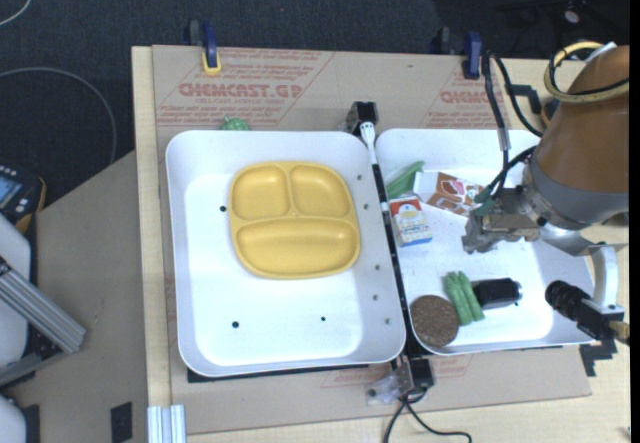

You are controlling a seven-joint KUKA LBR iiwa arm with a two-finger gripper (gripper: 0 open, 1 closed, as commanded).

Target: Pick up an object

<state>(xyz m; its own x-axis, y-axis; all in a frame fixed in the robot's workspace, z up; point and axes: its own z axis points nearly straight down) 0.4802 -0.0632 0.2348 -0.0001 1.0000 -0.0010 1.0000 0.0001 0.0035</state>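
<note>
A: White plastic, both bins; the left bin (200, 261) bore a yellow divided tray (294, 218), the right bin (520, 331) the small things. Where was the gripper (480, 231)?

B: Over the right bin's middle, near a red-and-white packet (455, 192). Whether its fingers stood wide or narrow, I could not tell; nothing showed between them.

A: What would suit it?

B: I judged the black bar (496, 292), just below: its long axis ran left to right, so close across its short width. The green piece (463, 296) lay touching its left end, beside a brown disc (435, 319).
</note>
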